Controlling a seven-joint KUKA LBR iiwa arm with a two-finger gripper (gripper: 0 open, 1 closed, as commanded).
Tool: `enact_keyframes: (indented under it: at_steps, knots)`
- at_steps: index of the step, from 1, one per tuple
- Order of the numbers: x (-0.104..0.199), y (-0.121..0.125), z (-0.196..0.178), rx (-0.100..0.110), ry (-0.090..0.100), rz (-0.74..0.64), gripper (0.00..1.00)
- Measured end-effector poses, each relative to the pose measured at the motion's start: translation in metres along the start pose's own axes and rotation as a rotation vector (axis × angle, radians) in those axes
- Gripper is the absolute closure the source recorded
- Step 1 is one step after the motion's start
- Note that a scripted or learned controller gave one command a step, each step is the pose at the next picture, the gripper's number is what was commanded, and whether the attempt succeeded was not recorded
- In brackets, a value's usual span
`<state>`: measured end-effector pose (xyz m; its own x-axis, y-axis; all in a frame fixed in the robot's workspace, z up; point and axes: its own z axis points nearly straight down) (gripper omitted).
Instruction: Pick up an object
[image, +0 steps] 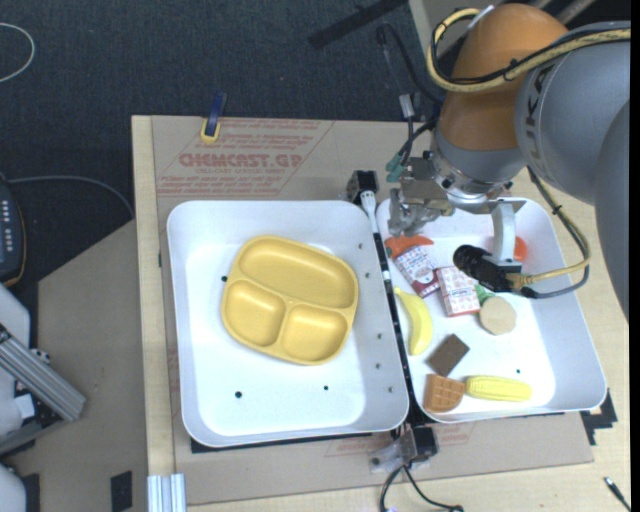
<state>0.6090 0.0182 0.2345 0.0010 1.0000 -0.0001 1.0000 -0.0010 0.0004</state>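
My gripper (408, 218) hangs low over the back left corner of the right bin (560, 335), just above a red and white packet (413, 262). Its tips are hidden among the wrist hardware. Beside that packet lies a second red and white packet (458, 293). A yellow banana (415, 320) lies along the bin's left wall. Further forward are a brown block (448, 353), a waffle piece (444, 393) and a corn cob (497, 388). A beige round piece (498, 317) sits mid-bin.
The left bin (185, 235) holds a yellow divided plate (290, 298). An orange piece (520, 247) shows behind the wrist, and a small green piece (484, 296) lies near the beige one. The grey arm covers the right bin's back right.
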Motion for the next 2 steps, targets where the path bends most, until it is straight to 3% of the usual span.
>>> enact_keyframes:
  at_steps: [1,2]
  knots:
    - [0.008,0.002,0.002,-0.001,-0.001,-0.002,1.0]
    - [-0.004,0.007,0.002,-0.002,-0.001,0.0,1.0]
